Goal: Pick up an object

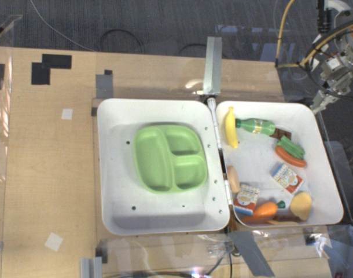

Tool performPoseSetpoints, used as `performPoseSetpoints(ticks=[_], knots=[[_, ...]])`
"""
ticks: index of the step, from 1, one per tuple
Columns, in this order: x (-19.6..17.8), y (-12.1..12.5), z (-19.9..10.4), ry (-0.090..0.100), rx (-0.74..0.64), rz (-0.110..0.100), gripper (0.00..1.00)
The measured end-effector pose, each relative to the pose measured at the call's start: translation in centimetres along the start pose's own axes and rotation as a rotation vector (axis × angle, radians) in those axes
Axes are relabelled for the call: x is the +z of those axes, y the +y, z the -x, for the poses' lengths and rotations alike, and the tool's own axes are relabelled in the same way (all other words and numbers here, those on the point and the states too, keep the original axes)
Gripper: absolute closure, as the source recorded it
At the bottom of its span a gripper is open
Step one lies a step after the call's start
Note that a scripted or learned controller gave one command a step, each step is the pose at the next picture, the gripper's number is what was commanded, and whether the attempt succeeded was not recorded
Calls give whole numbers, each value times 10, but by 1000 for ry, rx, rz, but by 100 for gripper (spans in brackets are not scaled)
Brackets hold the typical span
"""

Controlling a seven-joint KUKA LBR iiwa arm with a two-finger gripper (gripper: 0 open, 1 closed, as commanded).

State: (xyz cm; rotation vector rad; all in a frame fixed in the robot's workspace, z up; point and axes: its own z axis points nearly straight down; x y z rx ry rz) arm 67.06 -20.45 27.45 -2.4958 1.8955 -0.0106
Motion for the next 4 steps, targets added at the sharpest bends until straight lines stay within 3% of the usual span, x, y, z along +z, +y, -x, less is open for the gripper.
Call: performPoseSetpoints(ticks=[1, 2, 3, 4], knots=[[-14, -2, 9, -1, -277, 2, 100], [-5, 18, 21, -2, -702, 4, 100], [-12, 13, 4, -1, -1103, 4, 100], [-115, -12, 39, 4, -1101, 0, 100]])
